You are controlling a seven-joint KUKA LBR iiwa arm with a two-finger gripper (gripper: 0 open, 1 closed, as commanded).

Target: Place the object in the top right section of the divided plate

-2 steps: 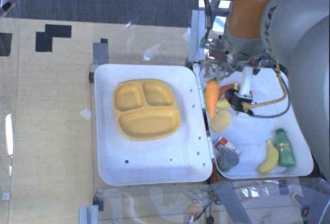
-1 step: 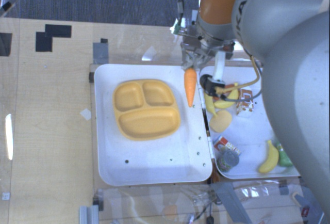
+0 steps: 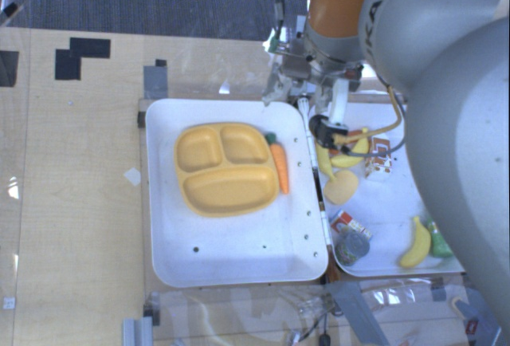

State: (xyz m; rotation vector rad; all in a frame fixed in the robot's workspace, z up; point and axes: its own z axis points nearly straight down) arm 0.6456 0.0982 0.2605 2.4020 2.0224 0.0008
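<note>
- The step in hand, as I judge it, is the approach before the grasp. The gripper [image 3: 312, 97] stands at the far edge of the bins, over the wall between the left bin [image 3: 231, 261] and the right bin [image 3: 392, 213], and I see nothing held in it.
- Whether the jaws are wide or narrow I cannot tell, because the wrist hides them from this view.
- The task's thing is most probably the carrot [image 3: 279, 166]. It lies in the left bin, along the right rim of the divided plate [image 3: 227, 194], touching it or just beside it, with its green end toward the jaws.
- From the jaws, the carrot is toward the camera and a little to the view's left, near but clearly apart, and lower down on the bin floor.
- The top right section [image 3: 244, 145] of the plate is just left of the carrot's green end, so it is left of the jaws as well.
- The next move calls for the jaws to come down over the carrot and close across its thin body, not along it. After lifting, only a short travel to the left is needed.
- The risk I see is that the carrot sits tight against the plate rim, so one side of the jaws may land on the rim or push the plate.
- The banana [image 3: 416, 245] and the can [image 3: 351, 247] in the right bin are well apart from the jaws, on the camera side.
</note>
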